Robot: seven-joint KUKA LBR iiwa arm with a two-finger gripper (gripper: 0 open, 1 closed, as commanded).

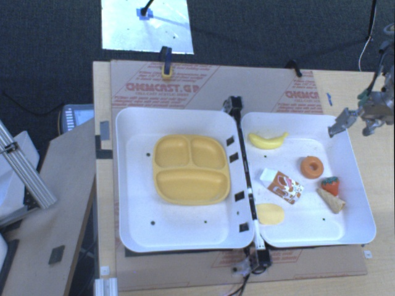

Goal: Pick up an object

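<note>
The right bin [355,227] holds a yellow banana [268,140], an orange doughnut [312,166], a small printed carton [282,186], a strawberry on a tan cone [331,193] and a pale yellow flat piece [270,214]. My gripper [356,126] hangs at the far right corner of this bin, above its rim. It is open, with nothing between its fingers. The doughnut lies nearest to it, down and to the left.
The left bin [133,221] carries a yellow plate with three compartments [190,169]. A black divider with clips [242,171] runs between the bins. Cardboard [203,85] lies under both. A cable [372,17] hangs near the arm at upper right.
</note>
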